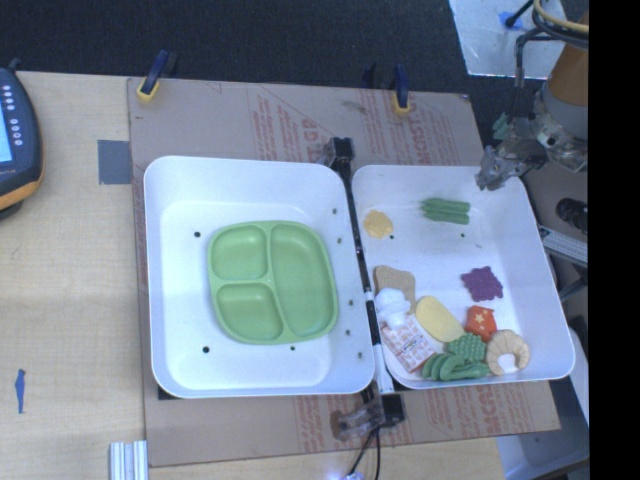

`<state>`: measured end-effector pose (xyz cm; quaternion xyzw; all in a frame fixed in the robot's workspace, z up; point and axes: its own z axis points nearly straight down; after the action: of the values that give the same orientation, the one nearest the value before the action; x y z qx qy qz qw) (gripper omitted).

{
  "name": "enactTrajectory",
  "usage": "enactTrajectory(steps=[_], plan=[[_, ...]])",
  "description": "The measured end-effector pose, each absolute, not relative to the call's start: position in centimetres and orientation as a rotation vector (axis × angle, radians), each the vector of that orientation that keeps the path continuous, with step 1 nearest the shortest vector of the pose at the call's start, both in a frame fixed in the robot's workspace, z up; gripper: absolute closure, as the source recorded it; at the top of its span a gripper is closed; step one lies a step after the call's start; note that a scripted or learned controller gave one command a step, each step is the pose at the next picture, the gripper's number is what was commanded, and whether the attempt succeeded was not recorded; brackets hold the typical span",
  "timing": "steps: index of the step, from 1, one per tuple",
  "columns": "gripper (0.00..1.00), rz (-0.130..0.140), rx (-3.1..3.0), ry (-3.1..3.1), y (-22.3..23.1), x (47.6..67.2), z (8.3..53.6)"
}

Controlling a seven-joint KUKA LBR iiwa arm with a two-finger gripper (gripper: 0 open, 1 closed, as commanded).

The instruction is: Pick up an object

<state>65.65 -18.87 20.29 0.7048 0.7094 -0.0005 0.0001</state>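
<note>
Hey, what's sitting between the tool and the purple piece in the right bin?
In the camera view, the green bean bundle lies roughly between the tool and the purple piece; otherwise bare white bin floor.

Even bright overhead light, soft shadows, slight blur.

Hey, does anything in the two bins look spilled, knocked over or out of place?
Nothing stands out. The green divided plate lies flat in the left bin; the toy food sits inside the right bin, mostly crowded at its near edge. The end effector is at that bin's far corner.
</note>
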Motion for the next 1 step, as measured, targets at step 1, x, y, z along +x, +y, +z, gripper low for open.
enactTrajectory(steps=[1], plan=[[1.0,-0.007,2.215,2.233,-18.74,65.59,18.74]])
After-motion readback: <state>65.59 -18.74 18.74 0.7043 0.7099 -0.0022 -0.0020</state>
